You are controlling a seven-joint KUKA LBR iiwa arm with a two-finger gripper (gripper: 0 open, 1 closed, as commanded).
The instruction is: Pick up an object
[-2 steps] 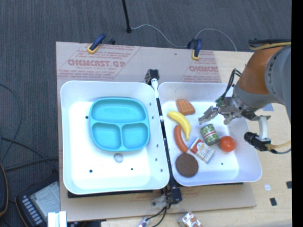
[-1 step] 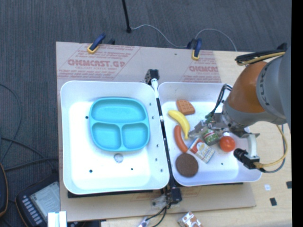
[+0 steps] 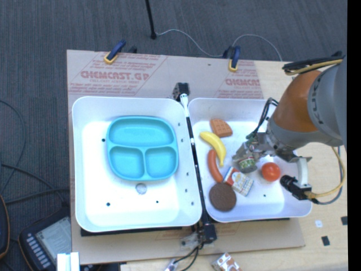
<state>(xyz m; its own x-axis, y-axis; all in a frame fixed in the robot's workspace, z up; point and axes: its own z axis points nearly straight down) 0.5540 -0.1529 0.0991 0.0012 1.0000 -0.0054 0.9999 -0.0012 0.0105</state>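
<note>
so the metal two-finger gripper [image 3: 248, 156] is down in the right white bin [image 3: 293, 208] over a small greenish round thing [image 3: 246, 164] beside the red tomato [image 3: 271, 171], looks like the grab step, can't tell if its fingers are open or closed, next it'd need a firm pinch before lifting

A flat brown cardboard-covered bench top [image 3: 141, 75] printed with red lettering stands on dark grey ribbed carpet flooring [image 3: 56, 16]. Two blue-and-yellow spring clamps [image 3: 114, 51] grip its far edge. Thin black cables [image 3: 148, 10] trail across the carpet; lighting is even

A blue divided plate [image 3: 142, 154] lies in the left white bin [image 3: 96, 208].
</note>
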